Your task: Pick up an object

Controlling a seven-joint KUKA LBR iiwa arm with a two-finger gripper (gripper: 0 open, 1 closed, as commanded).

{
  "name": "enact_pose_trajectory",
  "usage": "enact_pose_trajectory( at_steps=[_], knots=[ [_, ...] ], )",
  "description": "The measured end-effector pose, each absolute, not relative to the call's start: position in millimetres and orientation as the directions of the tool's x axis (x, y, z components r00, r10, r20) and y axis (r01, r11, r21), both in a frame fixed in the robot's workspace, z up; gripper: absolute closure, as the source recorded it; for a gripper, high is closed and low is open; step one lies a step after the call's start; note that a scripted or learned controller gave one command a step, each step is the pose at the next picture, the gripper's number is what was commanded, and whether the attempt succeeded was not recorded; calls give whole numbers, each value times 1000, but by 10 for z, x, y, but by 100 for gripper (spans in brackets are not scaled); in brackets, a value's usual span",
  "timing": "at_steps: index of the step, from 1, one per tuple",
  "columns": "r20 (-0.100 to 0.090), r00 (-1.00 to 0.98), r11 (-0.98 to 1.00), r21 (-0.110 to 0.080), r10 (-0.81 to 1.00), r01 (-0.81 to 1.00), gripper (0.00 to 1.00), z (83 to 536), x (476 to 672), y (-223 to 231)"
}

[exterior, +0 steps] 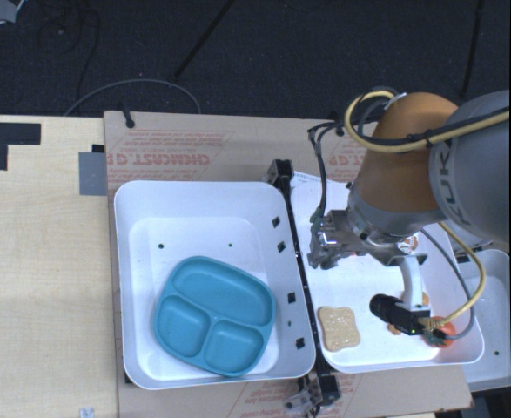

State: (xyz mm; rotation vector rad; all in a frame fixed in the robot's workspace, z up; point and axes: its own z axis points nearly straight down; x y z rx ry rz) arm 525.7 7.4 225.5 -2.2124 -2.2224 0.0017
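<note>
My gripper (326, 249) hangs low over the left part of the right bin (468, 351), close to the divider between the bins. A tan, bread-like slice (339, 327) lies flat at the bin's front left, a short way in front of the gripper and apart from it. A small orange-red object (445, 331) sits near the front right corner, partly hidden by a cable. Nothing shows in the gripper's grasp. In the left bin (133, 225) a blue divided plate (213, 314) lies flat toward the front.
The grey arm with its orange band (403, 159) covers much of the right bin's back half. Both bins rest on a cardboard sheet (194, 142); a pale wooden benchtop (37, 259) lies to the left. The black divider clamp (283, 177) stands between the bins.
</note>
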Motion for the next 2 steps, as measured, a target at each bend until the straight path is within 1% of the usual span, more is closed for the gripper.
enact_pose_trajectory(
  at_steps=[1,2],
  knots=[
    [2,-5,5,-6,1000,1000,100,2261,5186,644],
    [1,-5,5,-7,1000,1000,100,2360,4951,1099]
  ],
)
